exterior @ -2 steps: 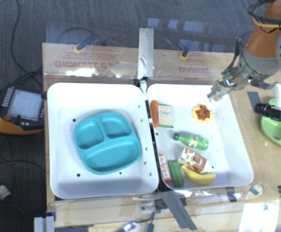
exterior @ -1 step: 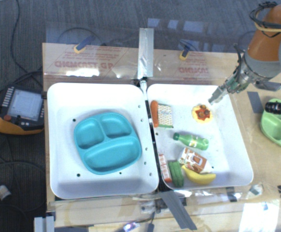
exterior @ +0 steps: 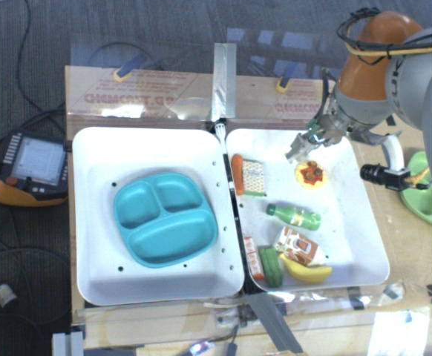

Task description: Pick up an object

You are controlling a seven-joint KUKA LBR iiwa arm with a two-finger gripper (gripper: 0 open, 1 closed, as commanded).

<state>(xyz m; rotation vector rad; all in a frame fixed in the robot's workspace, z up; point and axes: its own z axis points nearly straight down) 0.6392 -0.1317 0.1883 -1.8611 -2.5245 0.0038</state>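
Robot arm reaches in from the right | its hand (exterior: 302,148) hovers over the right bin (exterior: 353,221), just beside a yellow-and-red toy (exterior: 310,173); grip state cannot be told | green bottle (exterior: 295,215), carton (exterior: 298,245), banana (exterior: 305,271) lie nearer the front | blue divided plate (exterior: 165,217) sits in the left bin (exterior: 90,199).

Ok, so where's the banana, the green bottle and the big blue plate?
banana (exterior: 307,273): camera view, middle of its yellow curve, right bin's front.
green bottle (exterior: 293,215): camera view, middle of its body, lying in the right bin.
blue plate (exterior: 165,237): camera view, floor of its largest compartment, left bin.
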